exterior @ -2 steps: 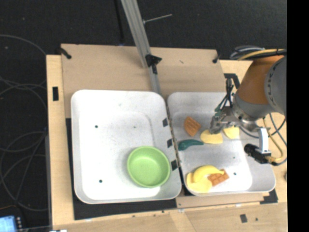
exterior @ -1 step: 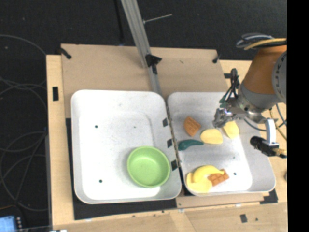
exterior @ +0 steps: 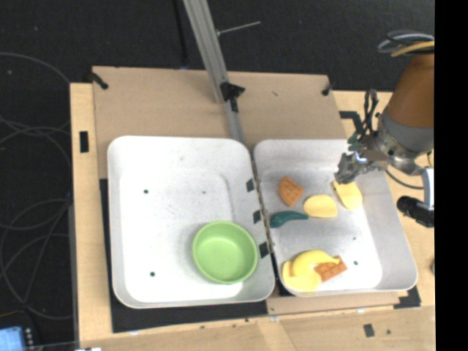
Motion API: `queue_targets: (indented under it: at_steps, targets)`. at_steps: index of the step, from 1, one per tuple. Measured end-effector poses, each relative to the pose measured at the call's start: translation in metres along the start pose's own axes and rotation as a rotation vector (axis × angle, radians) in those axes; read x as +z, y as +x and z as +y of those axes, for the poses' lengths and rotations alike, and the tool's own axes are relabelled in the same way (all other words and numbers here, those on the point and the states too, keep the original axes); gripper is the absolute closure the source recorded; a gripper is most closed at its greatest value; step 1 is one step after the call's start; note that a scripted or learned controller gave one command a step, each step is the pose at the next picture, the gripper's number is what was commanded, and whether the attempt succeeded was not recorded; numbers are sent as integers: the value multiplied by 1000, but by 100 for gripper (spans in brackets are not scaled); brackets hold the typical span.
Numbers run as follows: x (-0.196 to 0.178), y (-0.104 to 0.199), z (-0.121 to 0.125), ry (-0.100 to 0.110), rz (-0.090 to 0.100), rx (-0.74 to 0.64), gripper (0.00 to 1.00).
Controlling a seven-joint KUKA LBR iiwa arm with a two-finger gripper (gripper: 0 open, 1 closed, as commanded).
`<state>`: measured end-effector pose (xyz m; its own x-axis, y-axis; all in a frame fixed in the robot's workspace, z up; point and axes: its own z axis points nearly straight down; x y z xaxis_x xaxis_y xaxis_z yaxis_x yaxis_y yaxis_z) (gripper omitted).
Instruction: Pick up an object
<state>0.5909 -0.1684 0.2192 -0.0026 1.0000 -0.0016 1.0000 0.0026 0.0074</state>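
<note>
- Nearest, a round green plastic bowl [exterior: 225,251] sits in the left white bin [exterior: 146,174].
- Yellow and orange toy pieces [exterior: 313,269] lie in the right white bin [exterior: 380,262].
- Farther, the gripper [exterior: 349,172] touches a pale yellow wedge [exterior: 349,195]; whether it grips, I cannot tell.
- Beyond lies dark cabled floor [exterior: 44,64].

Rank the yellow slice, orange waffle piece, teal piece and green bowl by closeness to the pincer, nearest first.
Measured from the pincer, in the camera view:
1. Yellow slice, right bin, just below it.
2. Orange waffle piece, right bin, toward the divider.
3. Teal piece, by the divider.
4. Green bowl, left bin.
</note>
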Motion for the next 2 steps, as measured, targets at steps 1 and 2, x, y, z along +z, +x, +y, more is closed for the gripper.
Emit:
queue_targets:
  at_steps: [1,2]
  targets:
    - [-34,-1,1,5,1,-1,100]
    - [-42,46,7,5,2,-1,100]
